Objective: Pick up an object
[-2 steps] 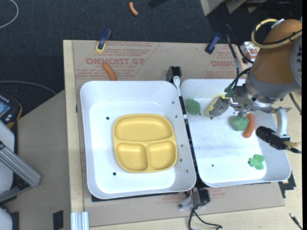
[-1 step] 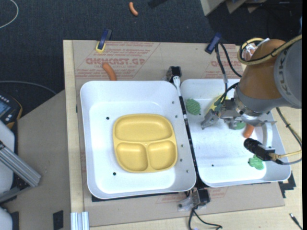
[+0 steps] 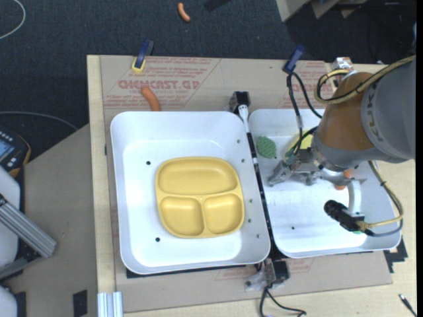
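Note:
My gripper [image 3: 289,172] hangs low over the left part of the right bin [image 3: 310,233], below the grey and orange arm [image 3: 360,121] that reaches in from the right. A small green round object [image 3: 266,146] lies in that bin's far left corner, just left of and beyond the gripper. A bit of something yellow [image 3: 299,148] peeks out at the arm's edge, mostly hidden. A small orange piece [image 3: 340,185] shows under the wrist. In the left bin [image 3: 132,197] lies a yellow divided plate [image 3: 199,195].
An orange sausage-shaped piece [image 3: 152,99] lies on the bench board beyond the left bin. Another one [image 3: 184,12] is on the dark floor. Clamps [image 3: 141,56] hold the board's far edge. A black cable plug [image 3: 341,216] hangs over the right bin.

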`<state>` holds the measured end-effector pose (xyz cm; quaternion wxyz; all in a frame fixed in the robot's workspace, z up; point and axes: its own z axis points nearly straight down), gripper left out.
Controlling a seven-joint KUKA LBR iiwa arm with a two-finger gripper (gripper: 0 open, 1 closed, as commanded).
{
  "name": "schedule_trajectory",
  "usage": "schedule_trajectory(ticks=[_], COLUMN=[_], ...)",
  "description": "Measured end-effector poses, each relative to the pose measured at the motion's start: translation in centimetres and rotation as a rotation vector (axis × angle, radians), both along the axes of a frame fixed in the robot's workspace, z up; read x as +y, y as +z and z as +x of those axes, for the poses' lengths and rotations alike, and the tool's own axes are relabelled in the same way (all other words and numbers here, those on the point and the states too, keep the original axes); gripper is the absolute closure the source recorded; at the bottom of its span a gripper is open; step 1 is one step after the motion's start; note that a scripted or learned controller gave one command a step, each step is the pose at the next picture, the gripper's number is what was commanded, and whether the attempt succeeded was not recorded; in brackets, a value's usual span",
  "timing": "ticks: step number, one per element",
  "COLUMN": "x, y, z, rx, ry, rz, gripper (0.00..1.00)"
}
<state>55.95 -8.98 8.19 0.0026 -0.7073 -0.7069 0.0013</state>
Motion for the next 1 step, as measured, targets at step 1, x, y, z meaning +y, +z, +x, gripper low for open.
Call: schedule_trajectory(ticks=[1], x=[-0.06], y=[1.32], z=[0.12], rx=[-0.006], ry=[-0.002], rz=[-0.002], gripper=[1.0])
